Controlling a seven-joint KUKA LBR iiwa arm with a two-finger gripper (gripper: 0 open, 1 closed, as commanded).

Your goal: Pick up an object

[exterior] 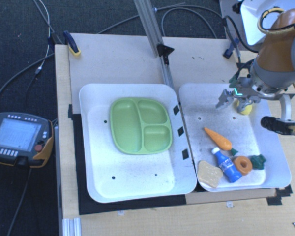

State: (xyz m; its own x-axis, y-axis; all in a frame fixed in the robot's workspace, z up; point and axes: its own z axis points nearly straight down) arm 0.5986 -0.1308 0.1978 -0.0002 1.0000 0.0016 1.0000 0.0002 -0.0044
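Note:
My gripper (234,103) hangs over the far part of the right bin (204,96), its fingers spread open with nothing between them. A small yellow object (245,108) lies just under its right finger. Nearer the front lie an orange carrot (219,138), a blue bottle (227,166), a brown ring-shaped donut (244,164), a tan slice of bread (209,174) and a small dark green piece (258,161).
The left bin (96,181) holds a green divided plate (140,126). A metal pole (152,28) rises from the back between the bins. A teach pendant (19,139) lies on the floor at left.

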